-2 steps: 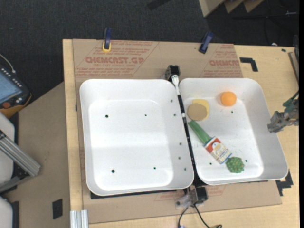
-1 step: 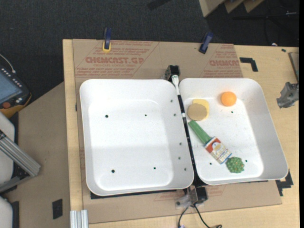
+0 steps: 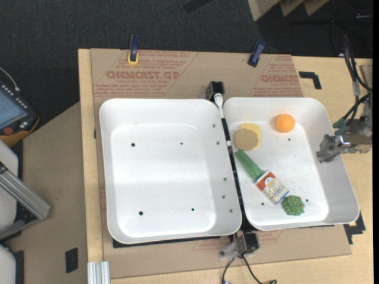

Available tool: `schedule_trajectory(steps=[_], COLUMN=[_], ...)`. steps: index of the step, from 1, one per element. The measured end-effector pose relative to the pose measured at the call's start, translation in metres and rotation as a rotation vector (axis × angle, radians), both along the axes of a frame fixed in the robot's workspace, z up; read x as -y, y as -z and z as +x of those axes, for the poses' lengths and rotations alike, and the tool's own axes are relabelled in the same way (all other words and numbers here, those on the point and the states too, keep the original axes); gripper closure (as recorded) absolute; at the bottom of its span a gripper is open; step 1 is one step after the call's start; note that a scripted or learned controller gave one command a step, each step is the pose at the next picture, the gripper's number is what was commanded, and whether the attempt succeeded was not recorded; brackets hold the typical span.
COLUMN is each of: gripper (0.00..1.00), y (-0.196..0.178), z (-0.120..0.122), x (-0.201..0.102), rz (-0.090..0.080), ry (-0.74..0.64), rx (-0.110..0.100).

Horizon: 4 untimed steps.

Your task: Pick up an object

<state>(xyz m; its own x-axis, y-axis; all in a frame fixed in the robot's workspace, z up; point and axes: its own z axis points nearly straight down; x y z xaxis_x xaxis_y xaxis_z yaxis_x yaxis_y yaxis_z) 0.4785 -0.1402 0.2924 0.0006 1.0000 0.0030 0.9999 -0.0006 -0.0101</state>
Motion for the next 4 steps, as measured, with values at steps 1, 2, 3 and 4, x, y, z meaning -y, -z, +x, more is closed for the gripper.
schedule_trajectory(steps=[1, 2, 3, 4], gripper=[1.0, 1.0, 1.0, 1.0], y=[-0.076, -0.101, -0.143, -0.014], z=[0.002, 0.003, 0.002, -0.001], x=[-0.034, -0.058, -0.092, -0.127], rz=[-0.004, -0.004, -0.003, -0.002], ry=[-0.005, -0.004, -0.005, -0.003], rx=[0.019, 0.015, 0.017, -0.004])
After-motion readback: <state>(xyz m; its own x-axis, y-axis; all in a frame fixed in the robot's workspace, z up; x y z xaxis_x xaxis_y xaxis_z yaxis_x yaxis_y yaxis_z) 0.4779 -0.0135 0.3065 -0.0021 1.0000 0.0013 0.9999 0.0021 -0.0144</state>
